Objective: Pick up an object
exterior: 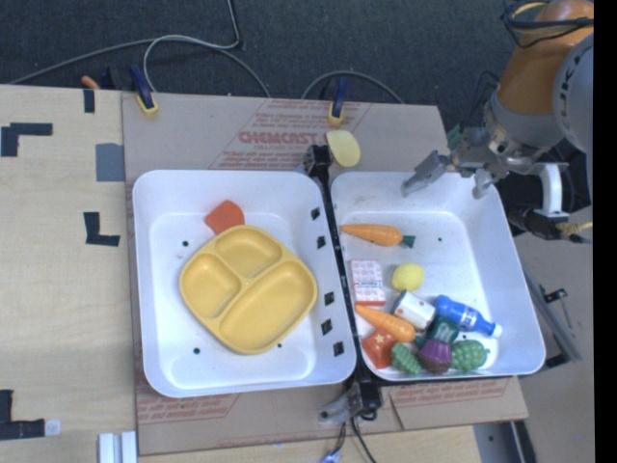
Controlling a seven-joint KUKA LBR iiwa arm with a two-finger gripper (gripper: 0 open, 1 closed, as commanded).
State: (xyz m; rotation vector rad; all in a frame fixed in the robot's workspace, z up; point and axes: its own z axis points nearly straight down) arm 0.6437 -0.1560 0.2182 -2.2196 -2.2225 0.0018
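Arm enters from upper right of the frame, grey with orange band at the top right corner. Gripper [450,174] hangs over the far right rim of the right bin [511,258], fingers spread wide, nothing between them. One fingertip points left-down toward the bin's upper wall, the other sits further right by the rim.

Right bin holds the pickable clutter. A carrot [372,233] lies alone in the upper middle of the bin, stem end to the right, well apart from the gripper. Below it a small red-and-white packet [367,281] near the left wall, and a yellow lemon [409,277] just beside it. Lower right corner is a pile: white bottle [414,310], blue bottle [465,314] with white cap, second carrot [385,322], a red piece [377,351] under it, purple eggplant-like item [435,354], green bumpy veg [469,356] and another green one [406,359], all touching or overlapping.

Left bin [154,258] holds a yellow divided plate [248,287] at centre, tilted diagonally, with an orange block [224,215] just above its upper left edge.

A pale yellow round object [343,148] sits outside the bins at the top of the divider, on the cardboard sheet [280,133]. Blue-and-yellow clamps [144,93] hold the cardboard's far edge. Cables run over the dark floor at the top.
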